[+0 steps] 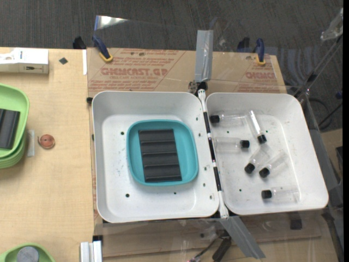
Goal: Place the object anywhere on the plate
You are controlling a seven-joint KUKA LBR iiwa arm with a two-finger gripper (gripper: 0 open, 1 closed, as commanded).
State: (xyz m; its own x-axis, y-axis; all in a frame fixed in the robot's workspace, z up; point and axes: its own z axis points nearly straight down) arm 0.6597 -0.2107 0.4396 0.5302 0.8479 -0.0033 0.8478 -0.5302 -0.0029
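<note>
Two shallow white bins sit side by side on a bench, seen from above. Nearest, at the left bench corner, is part of a round green container (26, 254) with a grey top. The left bin (109, 201) holds a teal plate (133, 157) with rounded corners, and a black ribbed block (159, 155) covers most of the plate's middle, leaving only the teal rim bare. The right bin (305, 195) holds six clear vials with black caps, all lying flat and well apart from the plate, with the two bin walls between them. The nearest vial (281, 194) lies by the near wall; a pair of vials (267, 165) lies just beyond it, angled side by side; three more vials (252, 125) are scattered toward the far wall. Left of the bins, on the wooden bench, a small copper-coloured disc (47, 141) lies near a stack of green trays (12, 111). Farther back, a printed cardboard sheet (142, 70) is held by two clamps (102, 52), and a white box (24, 61) lies at far left. Whether the gripper is open or closed cannot be told.
</note>
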